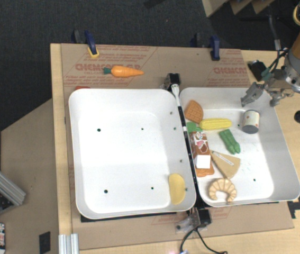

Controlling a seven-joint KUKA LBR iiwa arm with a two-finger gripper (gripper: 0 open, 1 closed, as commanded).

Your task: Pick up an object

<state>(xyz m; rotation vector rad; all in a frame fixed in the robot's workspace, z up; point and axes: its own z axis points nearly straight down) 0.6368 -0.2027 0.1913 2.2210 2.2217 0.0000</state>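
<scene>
My gripper [262, 96] hangs over the far right corner of the right bin [276, 165]. Its two fingers are spread apart with nothing between them. A small grey can [250, 121] lies just in front of the gripper, apart from it. Along the bin's left side lie a brown waffle [194, 111], a yellow corn cob [215, 124], a green pepper [229, 141], a wrapped snack bar [199, 141], a cake slice [203, 163], a tan wedge [227, 164] and a croissant [223, 189].
The left bin [123, 147] holds one pale yellow oblong piece [176, 188] at its near right corner. A toy carrot [124, 72] lies on the cardboard behind the left bin. Blue clamps [91, 44] [214, 46] stand at the bench's far edge.
</scene>
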